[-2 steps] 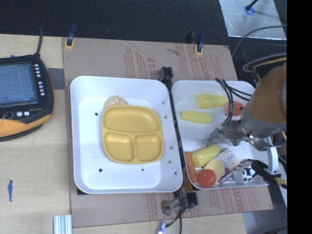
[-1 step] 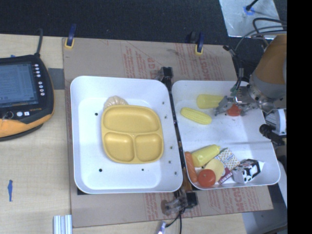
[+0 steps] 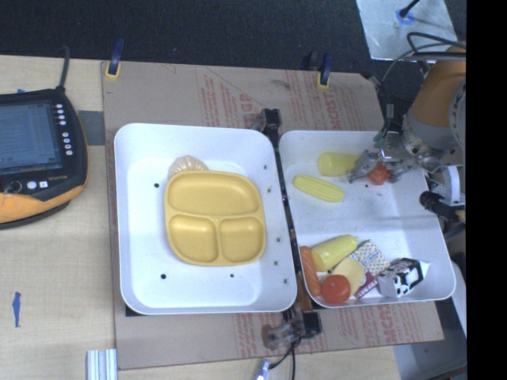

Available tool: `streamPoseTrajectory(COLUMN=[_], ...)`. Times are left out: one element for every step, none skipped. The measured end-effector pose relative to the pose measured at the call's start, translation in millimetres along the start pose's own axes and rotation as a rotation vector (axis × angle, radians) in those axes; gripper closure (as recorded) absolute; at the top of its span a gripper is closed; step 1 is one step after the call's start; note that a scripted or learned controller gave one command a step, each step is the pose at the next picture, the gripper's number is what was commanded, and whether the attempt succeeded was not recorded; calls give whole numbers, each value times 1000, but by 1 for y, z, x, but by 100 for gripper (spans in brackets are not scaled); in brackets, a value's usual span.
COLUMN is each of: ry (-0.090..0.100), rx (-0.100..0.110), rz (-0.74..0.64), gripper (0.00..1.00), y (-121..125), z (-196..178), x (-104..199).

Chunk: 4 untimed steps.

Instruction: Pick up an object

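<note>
A small red-orange ball (image 3: 379,174) sits in the upper part of the right bin (image 3: 444,228), near its far wall, and being round it has no long axis or pointing direction to line up with. It lies directly under the hand (image 3: 375,168), whose fingers spread down on either side of it; whether they have actually closed on it I cannot tell. Just to its left a pale yellow piece (image 3: 336,163) lies with its length across the bin, and below that a corn cob (image 3: 318,188) lies slanted, its long axis running from upper left to lower right, both clear of the hand.
</note>
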<state>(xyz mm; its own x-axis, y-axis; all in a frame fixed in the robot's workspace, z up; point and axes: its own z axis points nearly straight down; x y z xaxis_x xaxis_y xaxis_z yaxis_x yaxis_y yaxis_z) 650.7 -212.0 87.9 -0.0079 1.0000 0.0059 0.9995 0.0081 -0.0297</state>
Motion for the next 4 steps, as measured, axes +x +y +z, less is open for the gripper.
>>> streamPoseTrajectory(ry=[-3, -2, -3, -6], rx=[-2, -5, -8, -28], rz=[3, 2, 4, 5], gripper=[0, 0, 0, 0], y=[0, 1, 1, 6], z=[0, -1, -1, -5], x=[9, 0, 9, 0])
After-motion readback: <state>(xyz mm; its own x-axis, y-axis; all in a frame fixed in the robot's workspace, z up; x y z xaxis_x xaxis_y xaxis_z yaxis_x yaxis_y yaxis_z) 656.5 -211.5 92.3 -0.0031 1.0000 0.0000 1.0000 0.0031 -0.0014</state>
